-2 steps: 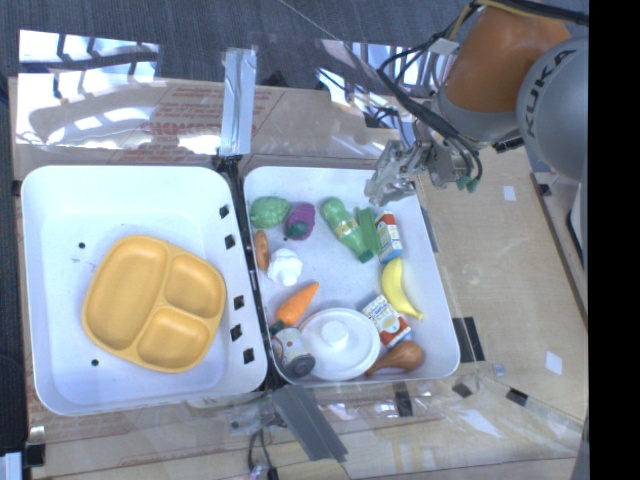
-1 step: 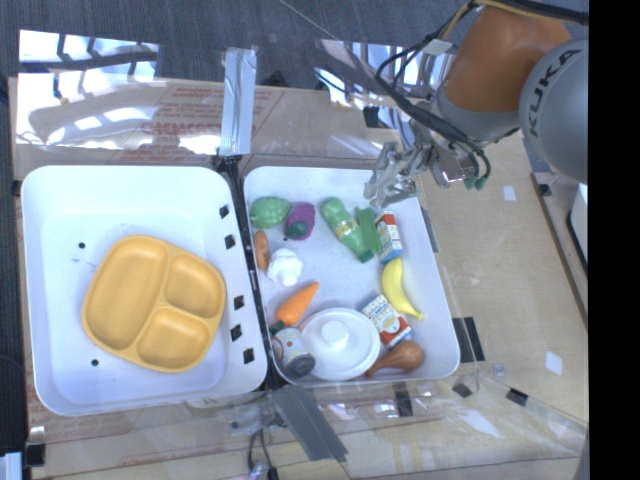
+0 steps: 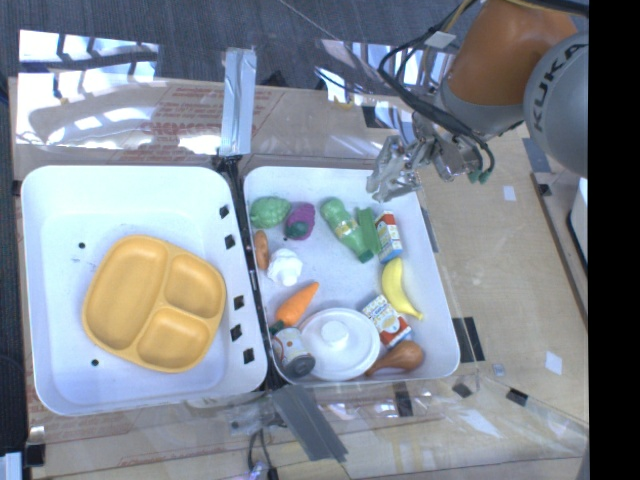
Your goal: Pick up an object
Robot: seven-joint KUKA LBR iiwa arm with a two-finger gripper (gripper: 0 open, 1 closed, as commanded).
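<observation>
Presently the tool [image 3: 392, 176] hangs over the far right corner of the right bin [image 3: 437, 273], above its rim, with nothing visible between its fingers; whether they are spread or closed cannot be told. Cables loop from the wrist up to the orange band [image 3: 505, 43] on the arm. Nearest the tool, inside the right bin, lie a small carton [image 3: 389, 236] and a green bottle [image 3: 347, 228], side by side. Further left sit a purple item [image 3: 298, 220] and a green vegetable [image 3: 268, 211]. A banana [image 3: 398, 288] lies along the right wall, with a second carton [image 3: 383, 318] and a brown pear shape [image 3: 398, 358] below it. A white bowl [image 3: 338, 344] rests at the near edge, a can [image 3: 291, 348] touching its left side, a carrot [image 3: 297, 303] and a white lump [image 3: 285, 266] just above. The left bin [image 3: 50, 198] holds a yellow divided tray [image 3: 153, 302]. Both bins stand on the counter [image 3: 510, 298].
</observation>
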